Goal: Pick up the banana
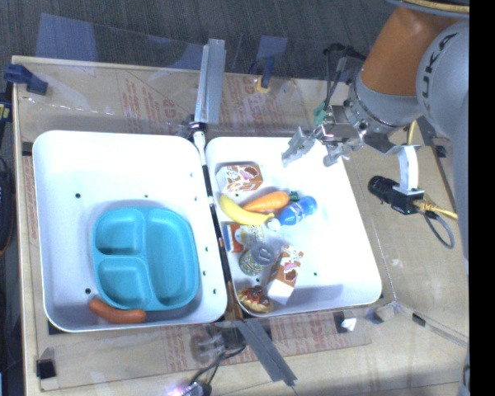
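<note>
While the gripper [315, 148] hovers spread and empty at the right bin's [355, 246] one o'clock corner, the banana [239, 212] lies at its nine o'clock, touching a carrot [266, 200]. It looks light, smooth, curved; gripping across its exposed middle seems best.

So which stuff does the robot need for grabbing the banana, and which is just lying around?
For the job:
banana
gripper
right bin

Just lying about:
carrot
blue bottle
blue tray
sausage
left bin
</note>
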{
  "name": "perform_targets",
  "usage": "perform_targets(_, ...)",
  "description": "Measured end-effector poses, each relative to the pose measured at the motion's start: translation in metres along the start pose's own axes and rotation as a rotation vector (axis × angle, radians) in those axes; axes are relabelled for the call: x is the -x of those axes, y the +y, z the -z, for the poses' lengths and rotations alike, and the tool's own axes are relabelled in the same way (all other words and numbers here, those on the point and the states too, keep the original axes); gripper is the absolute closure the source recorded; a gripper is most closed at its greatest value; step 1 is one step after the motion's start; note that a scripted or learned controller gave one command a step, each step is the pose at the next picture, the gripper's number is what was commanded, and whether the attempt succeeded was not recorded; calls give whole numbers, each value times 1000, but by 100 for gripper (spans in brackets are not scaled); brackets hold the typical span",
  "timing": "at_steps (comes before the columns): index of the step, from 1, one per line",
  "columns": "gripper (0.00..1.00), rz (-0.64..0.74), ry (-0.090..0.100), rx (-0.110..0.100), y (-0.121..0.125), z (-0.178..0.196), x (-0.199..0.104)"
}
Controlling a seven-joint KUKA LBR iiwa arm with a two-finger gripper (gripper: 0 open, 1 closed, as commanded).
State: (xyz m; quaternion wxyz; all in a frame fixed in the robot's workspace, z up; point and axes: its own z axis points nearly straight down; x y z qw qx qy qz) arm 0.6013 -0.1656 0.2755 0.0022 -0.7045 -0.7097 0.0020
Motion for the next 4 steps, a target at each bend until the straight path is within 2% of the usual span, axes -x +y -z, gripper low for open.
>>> perform_targets(1,0,162,0,0,7,-132,-27)
perform_targets(2,0,293,-16,14,-37,-180,-54)
perform_targets(3,100,302,-10,12,-37,-170,-57)
perform_targets(4,100,47,-1,5,-36,-73,-94)
